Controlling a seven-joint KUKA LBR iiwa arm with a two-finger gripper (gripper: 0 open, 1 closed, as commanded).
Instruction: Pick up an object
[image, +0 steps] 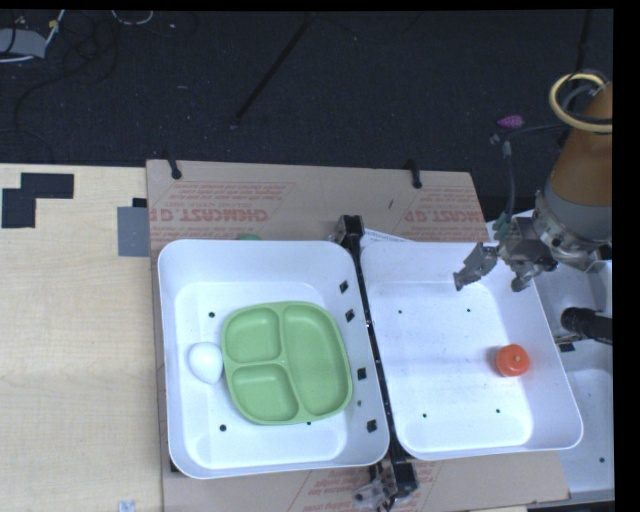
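A small round orange object (512, 361), darker knob on top, lay at the frame's lower right; the claw (497, 268) hung spread above it, pinching nothing.

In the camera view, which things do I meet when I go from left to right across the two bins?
White egg-shaped object → green divided plate → orange object; the gripper hangs above the right bin's far edge.
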